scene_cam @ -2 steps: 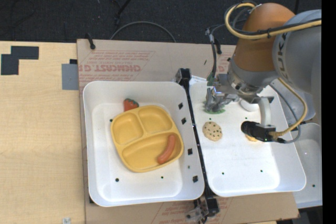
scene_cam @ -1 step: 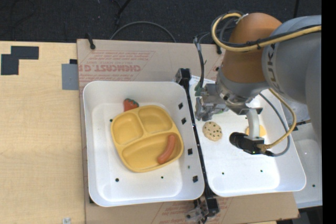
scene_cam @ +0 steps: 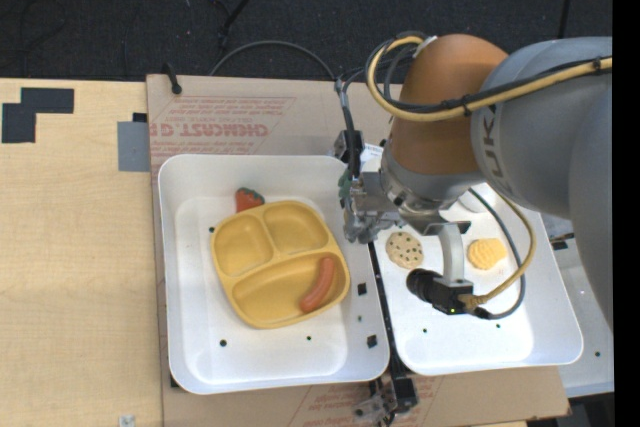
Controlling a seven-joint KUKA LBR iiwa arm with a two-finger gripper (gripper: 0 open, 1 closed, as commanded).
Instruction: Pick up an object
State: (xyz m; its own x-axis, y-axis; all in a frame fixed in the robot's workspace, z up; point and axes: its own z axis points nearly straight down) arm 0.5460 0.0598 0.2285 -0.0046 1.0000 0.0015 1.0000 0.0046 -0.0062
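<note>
a: where's the gripper [scene_cam: 356, 215]?
b: low over the seam between both bins; can't tell its state.
a: and the objects?
b: cookie [scene_cam: 404, 249] and yellow piece [scene_cam: 487, 254] lie in the right bin [scene_cam: 520, 340]; sausage [scene_cam: 320, 284] sits in the yellow tray [scene_cam: 250, 255], left bin [scene_cam: 200, 355].

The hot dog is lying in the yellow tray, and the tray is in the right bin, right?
Not quite. The hot dog does lie in the yellow tray, but the camera view shows the tray in the left bin, not the right one.
</note>
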